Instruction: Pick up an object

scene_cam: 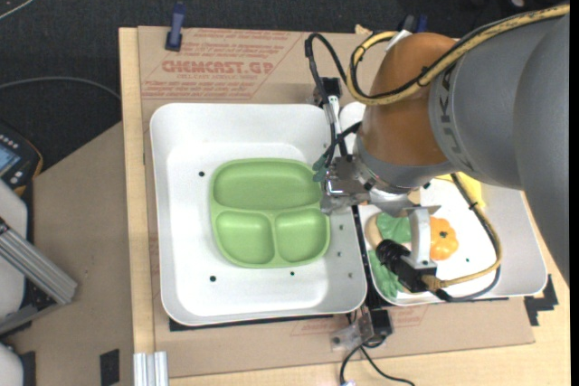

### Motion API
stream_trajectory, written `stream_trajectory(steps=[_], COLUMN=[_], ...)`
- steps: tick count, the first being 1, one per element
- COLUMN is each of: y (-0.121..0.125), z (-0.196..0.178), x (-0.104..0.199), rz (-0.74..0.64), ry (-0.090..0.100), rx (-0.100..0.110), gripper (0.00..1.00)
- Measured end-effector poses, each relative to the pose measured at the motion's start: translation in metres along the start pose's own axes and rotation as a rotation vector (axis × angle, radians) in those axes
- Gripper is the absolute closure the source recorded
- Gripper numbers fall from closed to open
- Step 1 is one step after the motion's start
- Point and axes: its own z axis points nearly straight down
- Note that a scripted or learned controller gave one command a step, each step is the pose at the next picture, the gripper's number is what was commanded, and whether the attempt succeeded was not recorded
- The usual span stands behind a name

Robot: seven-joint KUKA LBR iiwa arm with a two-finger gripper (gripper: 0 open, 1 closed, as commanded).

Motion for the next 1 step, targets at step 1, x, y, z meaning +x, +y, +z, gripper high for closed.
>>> stream_trajectory(steps=[1], y=[0.0251], z=[-0.0829], x=[0.0370], rz=[0.001], ry=[0.001], rx=[-0.009], gripper=[1.00])
